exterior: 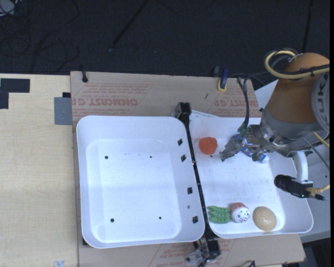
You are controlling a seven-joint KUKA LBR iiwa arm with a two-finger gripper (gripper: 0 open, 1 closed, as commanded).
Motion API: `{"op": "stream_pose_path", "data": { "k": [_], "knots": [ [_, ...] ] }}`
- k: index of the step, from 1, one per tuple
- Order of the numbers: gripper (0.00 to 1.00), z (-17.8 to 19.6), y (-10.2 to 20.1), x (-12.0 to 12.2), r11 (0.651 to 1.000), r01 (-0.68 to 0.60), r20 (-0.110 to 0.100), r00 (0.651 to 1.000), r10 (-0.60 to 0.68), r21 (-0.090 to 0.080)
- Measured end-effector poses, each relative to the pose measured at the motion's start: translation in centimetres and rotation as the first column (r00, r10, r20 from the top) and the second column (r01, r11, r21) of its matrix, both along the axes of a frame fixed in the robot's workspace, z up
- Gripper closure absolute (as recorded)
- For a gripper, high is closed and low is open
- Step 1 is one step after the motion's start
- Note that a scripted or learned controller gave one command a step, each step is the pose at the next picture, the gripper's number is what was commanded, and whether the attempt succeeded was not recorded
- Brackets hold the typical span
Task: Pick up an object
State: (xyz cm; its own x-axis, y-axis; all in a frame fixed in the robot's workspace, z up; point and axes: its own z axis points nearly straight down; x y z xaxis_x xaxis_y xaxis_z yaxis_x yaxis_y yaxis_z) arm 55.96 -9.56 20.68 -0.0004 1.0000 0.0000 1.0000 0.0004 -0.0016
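Two white bins side by side on the tabletop (pixel 28 166): left bin (pixel 94 129), right bin (pixel 300 224), with a black divider strip (pixel 193 174) between them.

Right bin holds four items. Orange-red ball (pixel 208 145) sits near the far-left corner, just beside the divider. Along the near edge, in a row: green leafy piece (pixel 218 214), a small white-and-red object with dark dots (pixel 240 212) touching it, then a tan egg-shaped object (pixel 264 218) just beside that. The dotted one is too small to identify.

Arm (pixel 294 102) comes in from the right, upper part cut off by the frame edge. Tool (pixel 231 151) hangs over the far half of the right bin, near the ball but apart from it, tips pointing left. Nothing visible between the tips. Can't tell whether the tool is spread or closed: the end is dark, blurred, and tangled with cabling.

Black cylindrical part (pixel 289 185) juts over the bin's right rim; what it attaches to is hard to make out.

Cardboard sheet (pixel 133 93) under both bins, printed text reads upside down.
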Motion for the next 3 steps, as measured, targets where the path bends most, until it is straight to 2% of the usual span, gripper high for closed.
{"op": "stream_pose_path", "data": {
  "k": [1,2,3],
  "knots": [
    [1.0,0.9,0.0,0.0,1.0,0.0,-0.003,1.0,0.0,0.001],
    [1.0,3.3,1.2,1.7,1.0,-0.002,0.001,1.0,0.002,0.001],
    [1.0,4.2,1.1,1.6,1.0,-0.001,-0.003,1.0,0.001,0.002]
  ]
}}
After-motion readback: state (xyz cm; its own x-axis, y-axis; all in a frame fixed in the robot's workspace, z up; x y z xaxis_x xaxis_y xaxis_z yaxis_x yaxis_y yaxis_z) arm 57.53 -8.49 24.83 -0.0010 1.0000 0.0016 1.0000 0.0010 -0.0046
